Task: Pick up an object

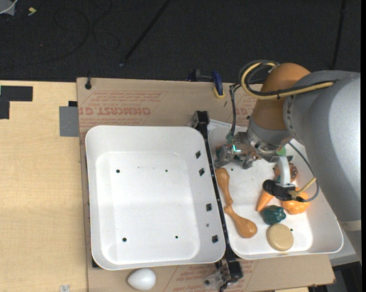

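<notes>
Arm: the grey robot arm (329,132), with an orange band (279,96) above the wrist, comes in from the right and covers the upper right part of the right bin.
Sheet: a brown printed cardboard sheet (134,99) lies on the pale bench under both bins.
Left bin: a shallow white plastic bin (94,193) sits on the left half of the sheet.
Right bin: a second shallow white plastic bin (320,230) stands just beside it; dark clips line their shared edge.
Gripper: the two-finger gripper (236,154) is low in the upper left corner of the right bin, close to the shared edge. How far open it is cannot be told, and nothing can be seen held in it.
Spoon: a long tan wooden spoon (226,196) lies along the left side of the right bin. Its handle end is just below the gripper and its bowl points to the near edge; whether the two touch cannot be told.
Disc: a beige round disc (280,237) lies near the bin's front edge, right of the spoon's bowl.
Egg: a white egg-shaped thing (141,278) lies on the cardboard outside the bins, in front of the left one.
Lump: a dark teal lump (272,215) sits just above the disc.
Orange pieces: an orange cone-shaped piece (265,201) and an orange rounded piece (296,207) flank the lump's top, under the arm.
</notes>
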`<state>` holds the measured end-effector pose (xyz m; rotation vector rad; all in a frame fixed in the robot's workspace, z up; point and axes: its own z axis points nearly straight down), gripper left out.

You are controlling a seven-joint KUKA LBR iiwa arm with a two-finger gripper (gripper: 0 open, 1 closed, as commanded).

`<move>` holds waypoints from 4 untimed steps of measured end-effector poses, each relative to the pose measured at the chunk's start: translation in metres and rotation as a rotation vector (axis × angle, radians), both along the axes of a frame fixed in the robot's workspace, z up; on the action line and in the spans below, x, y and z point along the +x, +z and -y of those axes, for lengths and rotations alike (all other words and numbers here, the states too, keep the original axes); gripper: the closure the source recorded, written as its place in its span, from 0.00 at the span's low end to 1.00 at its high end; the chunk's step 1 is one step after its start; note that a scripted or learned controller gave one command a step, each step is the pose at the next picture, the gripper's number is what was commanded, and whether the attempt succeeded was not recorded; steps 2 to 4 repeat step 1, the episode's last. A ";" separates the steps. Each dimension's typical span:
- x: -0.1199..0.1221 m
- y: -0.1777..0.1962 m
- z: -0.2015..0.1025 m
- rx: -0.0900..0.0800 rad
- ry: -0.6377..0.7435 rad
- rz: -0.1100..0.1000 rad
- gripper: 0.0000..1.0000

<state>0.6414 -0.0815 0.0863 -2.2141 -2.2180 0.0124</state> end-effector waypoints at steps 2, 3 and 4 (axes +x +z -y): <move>0.001 0.011 0.000 0.001 0.002 0.004 1.00; 0.001 0.011 0.000 0.001 0.002 0.004 1.00; 0.001 0.011 0.000 0.001 0.002 0.004 1.00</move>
